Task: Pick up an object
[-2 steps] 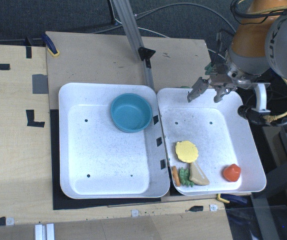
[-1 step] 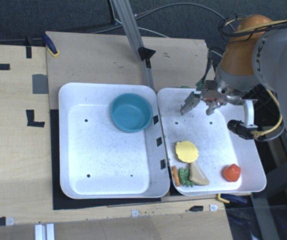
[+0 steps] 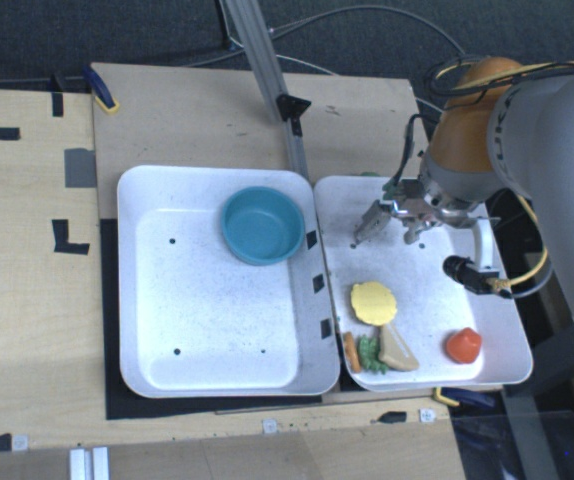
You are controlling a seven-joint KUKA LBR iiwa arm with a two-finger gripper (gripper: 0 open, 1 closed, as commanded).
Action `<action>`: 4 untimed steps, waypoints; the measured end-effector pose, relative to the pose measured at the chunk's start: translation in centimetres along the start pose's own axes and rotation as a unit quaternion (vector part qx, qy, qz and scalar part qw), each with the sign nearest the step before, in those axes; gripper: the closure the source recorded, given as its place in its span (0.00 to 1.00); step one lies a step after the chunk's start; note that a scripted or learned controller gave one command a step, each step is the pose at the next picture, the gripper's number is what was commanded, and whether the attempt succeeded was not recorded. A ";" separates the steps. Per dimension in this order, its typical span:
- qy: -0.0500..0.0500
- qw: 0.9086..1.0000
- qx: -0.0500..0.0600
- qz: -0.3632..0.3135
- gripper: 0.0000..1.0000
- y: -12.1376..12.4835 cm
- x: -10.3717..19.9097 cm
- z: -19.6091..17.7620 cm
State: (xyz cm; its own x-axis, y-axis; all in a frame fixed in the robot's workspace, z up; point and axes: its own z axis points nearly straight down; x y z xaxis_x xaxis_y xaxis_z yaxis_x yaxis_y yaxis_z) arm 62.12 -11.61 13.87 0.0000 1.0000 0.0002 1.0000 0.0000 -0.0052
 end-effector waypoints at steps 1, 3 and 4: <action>0.000 1.000 -0.002 0.000 0.00 0.0 0.0 5.1; 0.000 1.000 -0.005 0.000 1.00 0.6 0.0 -2.3; 0.000 1.000 -0.004 0.000 1.00 0.9 -0.6 -6.7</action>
State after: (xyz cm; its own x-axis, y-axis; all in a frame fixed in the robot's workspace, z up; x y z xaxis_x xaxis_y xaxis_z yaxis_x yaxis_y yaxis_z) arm 63.04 -12.22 20.58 0.0001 1.0000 -0.0005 1.0000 -0.0001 0.0030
